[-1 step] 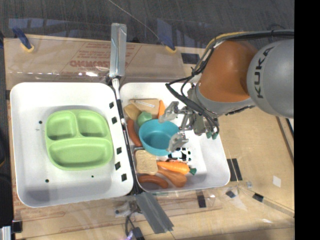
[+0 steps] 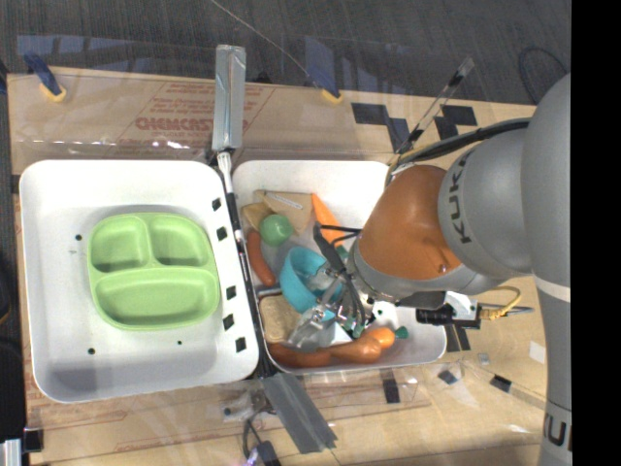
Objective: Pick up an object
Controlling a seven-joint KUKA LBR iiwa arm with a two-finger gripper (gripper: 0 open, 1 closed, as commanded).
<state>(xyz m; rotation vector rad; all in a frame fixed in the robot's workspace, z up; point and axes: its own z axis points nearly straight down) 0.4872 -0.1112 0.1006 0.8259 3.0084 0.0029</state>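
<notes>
- Two shallow white bins sit side by side on the bench: the left bin (image 2: 39,260) and the right bin (image 2: 291,175), their inner walls touching along a divider.
- Reaching in from the right, the grey arm (image 2: 505,192) with its orange band (image 2: 412,226) covers the right bin's right half.
- A green divided tray (image 2: 152,268) lies flat in the middle of the left bin, well apart from every wall.
- At the right bin's front wall lies a long orange carrot-like piece (image 2: 340,350), running along that edge.
- A blue cup-like object (image 2: 301,275) rests tilted near the right bin's centre, just beside the wrist.
- The gripper (image 2: 325,318) hangs low over the clutter near the right bin's front edge, between the blue cup and the carrot piece; whether its jaws are parted or closed, or grip anything, cannot be told.
- A small green ball (image 2: 277,228) sits toward the right bin's back left corner.
</notes>
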